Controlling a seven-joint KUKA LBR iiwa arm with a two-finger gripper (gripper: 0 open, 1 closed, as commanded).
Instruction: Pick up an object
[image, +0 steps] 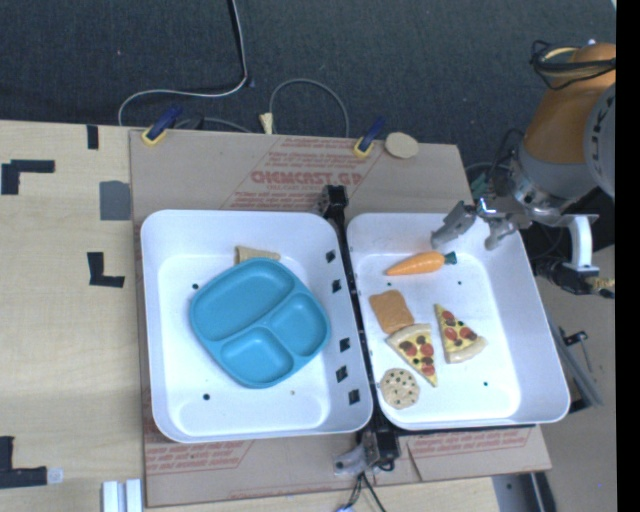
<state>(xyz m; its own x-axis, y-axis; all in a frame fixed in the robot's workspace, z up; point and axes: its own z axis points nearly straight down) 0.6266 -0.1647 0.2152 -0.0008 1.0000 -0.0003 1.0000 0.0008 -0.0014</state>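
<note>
My gripper (472, 228) hangs over the upper right part of the right bin (520, 330), fingers spread open with nothing between them. Just below and left of it lies an orange carrot (416, 264). Farther down the same bin are a tan cracker (390, 310), two pizza slices (415, 350) (458, 333) and a chocolate-chip cookie (400, 387).
The left bin (160, 300) holds a blue divided plate (260, 320) with a tan piece (255, 255) peeking out behind it. The arm's orange band (565, 120) rises at the upper right. Cables and clamps lie along the far edge of the cardboard (300, 175).
</note>
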